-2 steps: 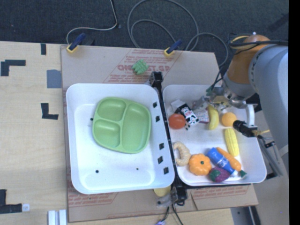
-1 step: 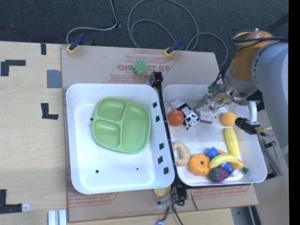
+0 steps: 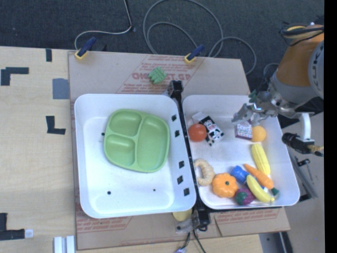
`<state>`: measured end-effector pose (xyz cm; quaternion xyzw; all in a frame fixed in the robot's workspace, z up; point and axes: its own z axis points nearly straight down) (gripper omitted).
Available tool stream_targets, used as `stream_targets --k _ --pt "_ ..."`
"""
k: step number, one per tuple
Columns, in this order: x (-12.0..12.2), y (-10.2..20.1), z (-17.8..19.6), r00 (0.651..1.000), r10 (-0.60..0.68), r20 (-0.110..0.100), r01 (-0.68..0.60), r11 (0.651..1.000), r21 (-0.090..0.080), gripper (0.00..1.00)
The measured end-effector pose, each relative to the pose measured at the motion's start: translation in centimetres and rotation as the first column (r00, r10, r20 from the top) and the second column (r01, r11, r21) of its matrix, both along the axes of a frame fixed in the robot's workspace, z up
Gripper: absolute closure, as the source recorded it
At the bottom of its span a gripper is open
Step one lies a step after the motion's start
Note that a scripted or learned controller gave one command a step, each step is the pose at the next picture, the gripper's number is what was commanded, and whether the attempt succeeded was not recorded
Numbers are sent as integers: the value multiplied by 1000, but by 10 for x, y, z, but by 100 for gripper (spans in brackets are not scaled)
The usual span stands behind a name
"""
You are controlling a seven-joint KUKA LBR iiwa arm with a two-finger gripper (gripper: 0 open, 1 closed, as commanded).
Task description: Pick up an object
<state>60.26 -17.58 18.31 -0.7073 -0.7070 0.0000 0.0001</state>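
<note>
My gripper (image 3: pixel 247 115) hangs over the back right part of the right bin (image 3: pixel 226 101), its fingers spread open with nothing between them. Just below it lie a small pink and white box (image 3: pixel 243 132) and an orange ball (image 3: pixel 258 134). Further left are a red tomato (image 3: pixel 197 133) and a black and white spotted block (image 3: pixel 211 129). Toward the front lie a yellow corn cob (image 3: pixel 260 158), a carrot (image 3: pixel 258 175), a blue piece (image 3: pixel 239 173), an orange pumpkin (image 3: pixel 224 185), a tan ring (image 3: pixel 204 171), a banana (image 3: pixel 259 190) and a purple piece (image 3: pixel 243 197).
The left bin (image 3: pixel 87 157) holds a green divided plate (image 3: pixel 137 140). A small green crumpled thing (image 3: pixel 157 76) lies on the cardboard behind the bins. Cables loop on the dark floor at the back. The arm's orange band (image 3: pixel 300 36) rises at the upper right.
</note>
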Motion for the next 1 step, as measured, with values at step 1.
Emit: stream_targets --k 1 --pt "24 98 3 1000 11 -4 -11 1000 4 100"
